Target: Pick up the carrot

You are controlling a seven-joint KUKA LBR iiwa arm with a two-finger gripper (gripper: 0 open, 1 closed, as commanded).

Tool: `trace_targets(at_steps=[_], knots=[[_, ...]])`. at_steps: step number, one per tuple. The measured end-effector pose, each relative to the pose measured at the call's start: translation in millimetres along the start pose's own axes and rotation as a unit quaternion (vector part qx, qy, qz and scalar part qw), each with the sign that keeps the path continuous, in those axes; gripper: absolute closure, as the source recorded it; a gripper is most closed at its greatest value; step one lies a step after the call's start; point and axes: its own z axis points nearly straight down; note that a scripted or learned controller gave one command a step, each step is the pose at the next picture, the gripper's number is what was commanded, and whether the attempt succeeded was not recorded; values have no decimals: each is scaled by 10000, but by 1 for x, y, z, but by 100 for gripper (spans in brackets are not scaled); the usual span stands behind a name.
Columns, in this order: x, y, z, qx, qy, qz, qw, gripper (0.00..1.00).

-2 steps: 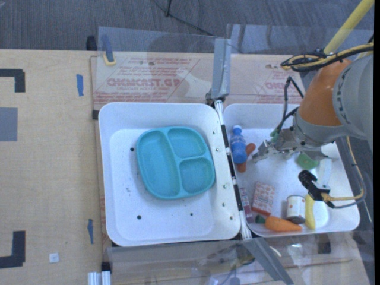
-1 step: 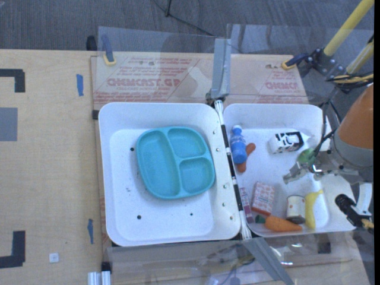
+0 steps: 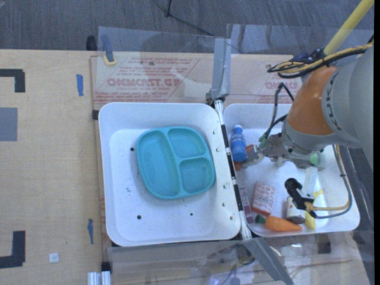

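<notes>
The orange carrot (image 3: 282,223) lies on its side at the front edge of the right bin (image 3: 344,215), pointing right. My gripper (image 3: 254,154) hangs over the left part of that bin, just right of a blue bottle (image 3: 238,143). It is well behind the carrot and apart from it. Nothing shows between the gripper and the carrot but a small packet.
A red and white packet (image 3: 263,196) lies just behind the carrot, and a small yellow thing (image 3: 310,221) lies to its right. The left bin (image 3: 119,206) holds a teal divided plate (image 3: 176,161). The rims between the bins run close beside the bottle.
</notes>
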Motion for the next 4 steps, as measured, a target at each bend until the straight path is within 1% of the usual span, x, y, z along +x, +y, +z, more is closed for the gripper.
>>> trace_targets(at_steps=[1,2,3,4], knots=[[-30,-18,-20,60,-9,972,9953,0],[-103,-40,1,43,-10,1439,9896,0],[-22,18,1,16,-2,1318,9913,0],[-11,45,2,35,-26,2804,9599,0]])
